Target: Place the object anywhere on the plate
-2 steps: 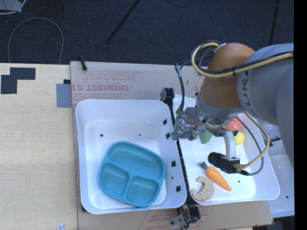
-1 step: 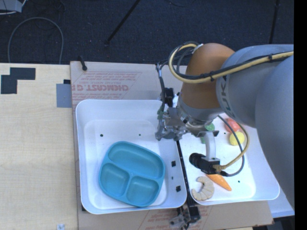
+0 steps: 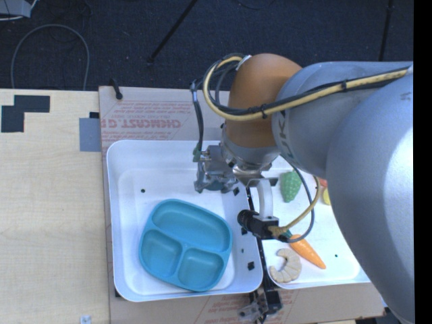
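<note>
Hard to read at the gripper (image 3: 217,178): dark, cluttered, seen from above under the orange-banded wrist, so open or closed cannot be told, and nothing visibly carried. Hangs over the back part of the left bin (image 3: 128,181), just behind the far rim of the blue plate (image 3: 185,244). Three compartments on the plate, all bare; long axis running from upper left down to lower right. Candidate objects all off in the right bin (image 3: 341,265): an orange carrot (image 3: 308,250) lying slantwise, tip toward the lower right; a pale croissant-like piece (image 3: 286,264) just beside it toward the front; a green knobbly piece (image 3: 291,185) farther back, partly under the arm. Key relation, then: plate close and forward-left of the tool, objects to the right across the divider. Judging from this, either a pick to the right or, with something hidden in the grip, a short drop forward.
</note>
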`<action>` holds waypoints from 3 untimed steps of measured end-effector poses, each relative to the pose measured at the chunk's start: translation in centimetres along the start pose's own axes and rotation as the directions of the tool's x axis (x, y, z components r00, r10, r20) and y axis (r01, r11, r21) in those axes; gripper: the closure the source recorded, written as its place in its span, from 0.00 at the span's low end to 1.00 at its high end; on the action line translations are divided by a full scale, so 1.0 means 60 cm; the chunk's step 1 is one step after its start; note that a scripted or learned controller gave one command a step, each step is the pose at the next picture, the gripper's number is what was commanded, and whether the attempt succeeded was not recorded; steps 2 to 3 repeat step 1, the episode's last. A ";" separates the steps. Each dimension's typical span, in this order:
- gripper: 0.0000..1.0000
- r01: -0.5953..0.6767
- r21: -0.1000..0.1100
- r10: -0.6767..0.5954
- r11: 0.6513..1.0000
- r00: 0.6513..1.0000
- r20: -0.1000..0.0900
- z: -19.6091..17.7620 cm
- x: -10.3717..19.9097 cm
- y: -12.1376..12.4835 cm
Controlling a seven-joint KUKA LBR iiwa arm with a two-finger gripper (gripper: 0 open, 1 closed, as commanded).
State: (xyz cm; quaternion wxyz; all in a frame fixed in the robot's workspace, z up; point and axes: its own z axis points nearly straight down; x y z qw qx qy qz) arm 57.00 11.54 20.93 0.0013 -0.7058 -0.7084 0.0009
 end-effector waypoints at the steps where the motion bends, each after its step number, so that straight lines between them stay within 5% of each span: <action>1: 0.00 -0.002 0.002 0.002 1.000 1.000 0.001 0.000 -0.002 -0.001; 3: 0.00 -0.002 0.002 0.002 1.000 1.000 0.001 0.000 -0.002 -0.001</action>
